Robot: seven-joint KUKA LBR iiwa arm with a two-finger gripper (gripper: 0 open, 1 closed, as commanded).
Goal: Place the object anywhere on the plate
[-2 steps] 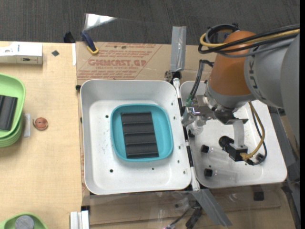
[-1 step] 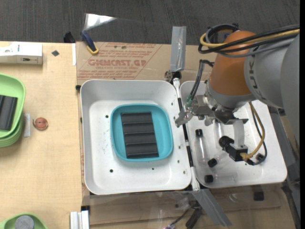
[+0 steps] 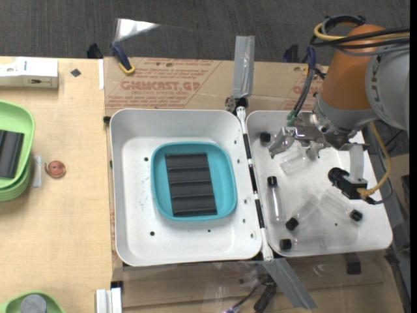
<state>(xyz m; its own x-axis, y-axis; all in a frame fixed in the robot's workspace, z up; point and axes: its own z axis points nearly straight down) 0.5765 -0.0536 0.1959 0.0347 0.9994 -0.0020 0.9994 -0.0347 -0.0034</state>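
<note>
The claw [image 3: 300, 143] is seen low over the far part of the right bin [image 3: 374, 237]; whether it grips anything cannot be told. Clear tubes with black caps [image 3: 276, 197] are scattered just below and nearer than it; the teal plate [image 3: 160, 175], bearing a dark ribbed block [image 3: 190, 184], lies well to its left in the left bin [image 3: 130, 227].

Arm: single unit, grey casing, entering from the right; its orange band sits directly above and to the right of the pincer, with yellow and black cables looped over the top of the band. Pincer [image 3: 298, 143]: metal, two fingers, pointed downward and leftward from the wrist, held low. Fingers [image 3: 281, 142] spread apart, a clear gap between the tips.
</note>
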